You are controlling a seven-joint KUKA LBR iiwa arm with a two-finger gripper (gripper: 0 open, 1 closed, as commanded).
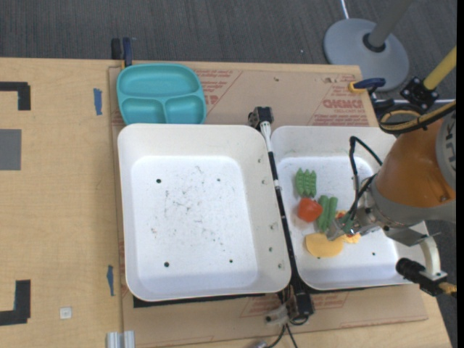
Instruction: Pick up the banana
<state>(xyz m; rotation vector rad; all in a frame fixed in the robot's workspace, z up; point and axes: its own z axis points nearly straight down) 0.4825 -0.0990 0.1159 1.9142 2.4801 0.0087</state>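
Gripper (346, 228) sits low beside the banana (324, 246), grasp state unclear to me; I should center over the fruit before closing.

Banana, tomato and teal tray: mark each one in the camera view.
banana (324, 246): camera view, on its yellow body, left of the pincer.
tomato (309, 209): camera view, on its red middle.
teal tray (161, 83): camera view, on the floor of its large compartment.

Grey arm (406, 212), orange band, black cables
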